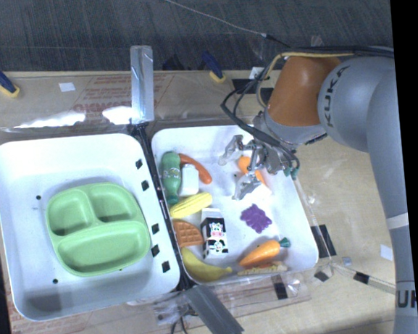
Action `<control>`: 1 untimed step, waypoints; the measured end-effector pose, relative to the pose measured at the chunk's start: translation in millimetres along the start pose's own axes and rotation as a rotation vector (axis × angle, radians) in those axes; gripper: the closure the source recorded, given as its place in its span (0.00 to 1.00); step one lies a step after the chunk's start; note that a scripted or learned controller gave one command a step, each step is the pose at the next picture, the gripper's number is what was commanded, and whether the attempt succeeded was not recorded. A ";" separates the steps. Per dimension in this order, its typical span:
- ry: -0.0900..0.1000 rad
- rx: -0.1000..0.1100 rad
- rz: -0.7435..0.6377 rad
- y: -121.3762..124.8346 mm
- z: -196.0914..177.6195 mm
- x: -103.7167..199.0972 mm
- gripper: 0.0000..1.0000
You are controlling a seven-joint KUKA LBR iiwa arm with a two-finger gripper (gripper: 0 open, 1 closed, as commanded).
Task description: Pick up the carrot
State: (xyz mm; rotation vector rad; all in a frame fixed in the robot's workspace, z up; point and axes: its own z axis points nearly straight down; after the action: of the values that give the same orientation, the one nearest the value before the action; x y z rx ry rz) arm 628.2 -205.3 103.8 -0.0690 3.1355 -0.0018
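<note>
Along the right bin's near wall: carrot [261, 252] lies on its side, green top toward the right wall, almost against the front rim.
Right bin [300, 205]: crowded along its left and near sides; open floor shows in the middle and near the far wall.
Carrot's neighbours: banana [203, 267] just left of it along the same rim; purple grapes [256, 217] farther in, apart from it; milk carton [214, 235] to its left.
Gripper [247, 168]: low over the far right part of the bin, well apart from the carrot, fingers spread around a small orange-and-white item [254, 167]; whether they touch it cannot be told.
Left stack: green bottle [171, 172], corn cob [190, 204], waffle [187, 233] against the dividing wall.
Left bin [10, 216]: holds a green divided plate [96, 227], with bare white floor around it.
</note>
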 end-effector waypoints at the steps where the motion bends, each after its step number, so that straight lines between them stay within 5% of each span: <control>1: -0.005 0.001 -0.007 1.7 -11.4 -2.1 1.00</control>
State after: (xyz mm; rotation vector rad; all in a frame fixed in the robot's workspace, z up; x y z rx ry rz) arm 630.2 -203.5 115.2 -0.0794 3.1305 -0.0036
